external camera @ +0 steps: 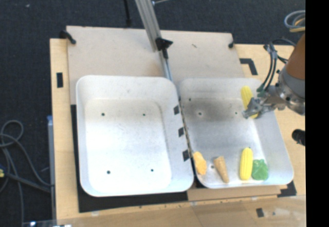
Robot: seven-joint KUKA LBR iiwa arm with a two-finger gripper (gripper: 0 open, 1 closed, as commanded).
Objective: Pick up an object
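Hovering end effector (252, 111) | touching yellow corn (246, 96) just above | grip state unclear

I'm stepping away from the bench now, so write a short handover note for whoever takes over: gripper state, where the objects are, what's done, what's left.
Gripper: reaching in from the right, low over the right bin, right beside the yellow corn cob at the bin's far right side. Finger state can't be made out, and no object is visibly held.
Objects, all in the right bin: along the near edge, an orange piece by the left wall, a tan cone-shaped piece, a second yellow corn cob and a green piece touching it.
Done: approach to the far cob.
Left: grasp and lift an object.
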